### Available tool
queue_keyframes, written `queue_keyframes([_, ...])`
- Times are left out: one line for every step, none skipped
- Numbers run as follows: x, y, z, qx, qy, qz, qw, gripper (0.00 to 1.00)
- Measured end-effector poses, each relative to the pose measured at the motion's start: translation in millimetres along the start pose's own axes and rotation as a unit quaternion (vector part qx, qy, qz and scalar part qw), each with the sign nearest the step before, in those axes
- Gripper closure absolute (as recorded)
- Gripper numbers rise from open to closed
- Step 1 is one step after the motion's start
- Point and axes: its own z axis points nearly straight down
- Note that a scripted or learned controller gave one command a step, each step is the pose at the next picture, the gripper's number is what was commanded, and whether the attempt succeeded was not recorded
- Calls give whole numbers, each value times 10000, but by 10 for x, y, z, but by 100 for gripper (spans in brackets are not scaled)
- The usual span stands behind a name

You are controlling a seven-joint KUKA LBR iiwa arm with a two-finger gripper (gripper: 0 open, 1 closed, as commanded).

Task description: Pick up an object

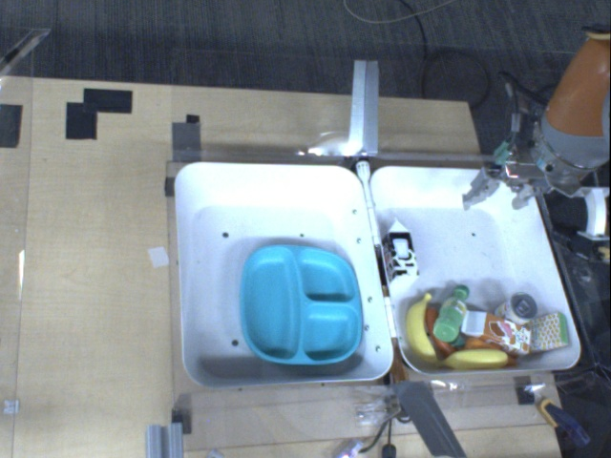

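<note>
Nearest the camera, along the front wall of the right bin [563,284], a small heap is seen: a yellow banana [417,327] curving up its left side, a green bottle [451,315] lying against it, a printed carton [506,336] and a small grey cap [522,305] to the right. Any of these would serve as the thing to be picked up. A little further back, a black-and-white packet [399,256] is found by itself against the divider between the bins. In the left bin [205,208] a blue divided plate [302,303] is lying flat. At the far right corner of the right bin, the hand [498,191] is held above the back rim, its two fingers spread apart, with nothing between them. So the relation that matters is judged this way: the heap lies toward the camera and slightly left of the hand, well apart from it, across the bare floor of the bin. The banana's long axis runs roughly front to back, so a grip across its width would be called for.
</note>
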Motion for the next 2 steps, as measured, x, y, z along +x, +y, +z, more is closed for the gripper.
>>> queue_keyframes([556,192,580,-4,4,-304,9995,0])
queue_keyframes([447,-172,967,-40,-8,-900,9959,0])
